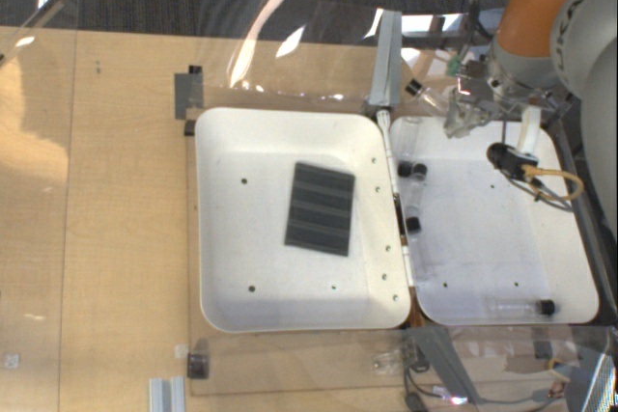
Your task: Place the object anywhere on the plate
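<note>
Arm (555,5) reaches in from right, wrist over right bin's (502,285) far edge; tool (466,116) state can't tell. Dark ridged plate (321,207) in left bin (232,285).

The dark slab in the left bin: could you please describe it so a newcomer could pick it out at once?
Of the two white bins side by side, take the left bin. Near its middle lies a dark grey ribbed slab, rectangular, flat and slightly tilted. It is far larger than the small black dots scattered on the bin floors, and it lies well away from the gripper over the right bin.
</note>
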Robot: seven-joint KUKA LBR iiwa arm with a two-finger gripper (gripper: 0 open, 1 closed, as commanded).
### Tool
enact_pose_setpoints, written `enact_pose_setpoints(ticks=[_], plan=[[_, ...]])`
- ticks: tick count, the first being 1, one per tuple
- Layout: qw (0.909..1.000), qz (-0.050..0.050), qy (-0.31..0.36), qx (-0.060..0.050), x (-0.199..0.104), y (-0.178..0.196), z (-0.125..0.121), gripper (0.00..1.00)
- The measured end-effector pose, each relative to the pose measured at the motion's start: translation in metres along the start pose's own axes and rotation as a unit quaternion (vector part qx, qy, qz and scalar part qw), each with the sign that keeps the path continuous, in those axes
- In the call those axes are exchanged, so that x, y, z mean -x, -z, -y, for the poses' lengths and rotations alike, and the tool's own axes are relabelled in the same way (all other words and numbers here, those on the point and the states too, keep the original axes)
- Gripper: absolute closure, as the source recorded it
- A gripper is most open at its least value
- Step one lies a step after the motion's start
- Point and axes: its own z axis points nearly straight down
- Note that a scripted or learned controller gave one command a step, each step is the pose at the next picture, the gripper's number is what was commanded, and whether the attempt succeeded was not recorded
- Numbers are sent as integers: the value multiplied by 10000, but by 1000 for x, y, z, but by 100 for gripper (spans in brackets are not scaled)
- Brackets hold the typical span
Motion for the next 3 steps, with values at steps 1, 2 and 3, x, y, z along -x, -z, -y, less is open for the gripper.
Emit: enact_pose_setpoints(ticks=[1, 2, 3], plan=[[9979, -1, 648, 15, -28, 51, 1, 100], [9671, -13, 2543, -1, -86, -15, 14, 100], [8410, -11, 5411, 28, -133, 12, 22, 100]])
